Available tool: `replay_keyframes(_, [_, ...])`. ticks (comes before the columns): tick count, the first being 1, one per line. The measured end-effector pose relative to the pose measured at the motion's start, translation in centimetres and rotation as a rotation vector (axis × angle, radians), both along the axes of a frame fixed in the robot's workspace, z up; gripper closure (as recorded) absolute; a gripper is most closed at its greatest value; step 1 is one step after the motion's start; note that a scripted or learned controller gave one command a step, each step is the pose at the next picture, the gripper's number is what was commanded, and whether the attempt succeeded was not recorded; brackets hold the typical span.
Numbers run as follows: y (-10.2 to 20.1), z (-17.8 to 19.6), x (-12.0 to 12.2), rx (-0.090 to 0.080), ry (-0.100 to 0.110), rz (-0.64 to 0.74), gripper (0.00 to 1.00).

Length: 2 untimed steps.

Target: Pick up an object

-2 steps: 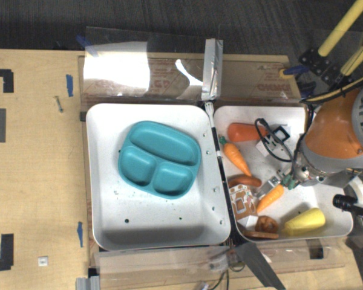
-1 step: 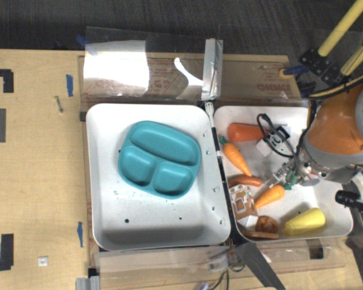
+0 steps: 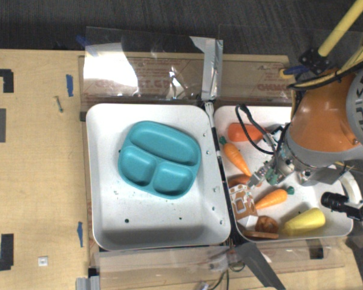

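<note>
My gripper [image 3: 265, 177] hangs low over the middle of the right bin [image 3: 339, 231], under the grey wrist and its orange band. Just left of it lies a small carrot [image 3: 236, 156], pointing toward the bin's front. A second carrot [image 3: 271, 199] lies just below the gripper. An orange piece [image 3: 245, 132] sits at the back of the bin, partly behind black cables. A yellow fruit [image 3: 304, 220] rests near the front wall, with a brown item [image 3: 266, 224] to its left. Nothing shows as held.
The left bin [image 3: 103, 162] holds a teal divided plate [image 3: 160, 159]. A brown and white patterned piece [image 3: 242, 199] lies by the divider between the bins. The arm's body covers the right bin's right side. Clear plastic sheets stand behind both bins.
</note>
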State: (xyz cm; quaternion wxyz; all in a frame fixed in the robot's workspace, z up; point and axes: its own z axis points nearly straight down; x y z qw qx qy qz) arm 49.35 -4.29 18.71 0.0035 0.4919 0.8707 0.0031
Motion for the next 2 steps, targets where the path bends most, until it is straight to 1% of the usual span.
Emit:
replay_keyframes(1, [-5.8,5.8,1.4,-0.007,0.001,0.260,1.00])
replay_keyframes(2, [-1.4,7.9,7.8,-0.004,0.002,0.301,1.00])
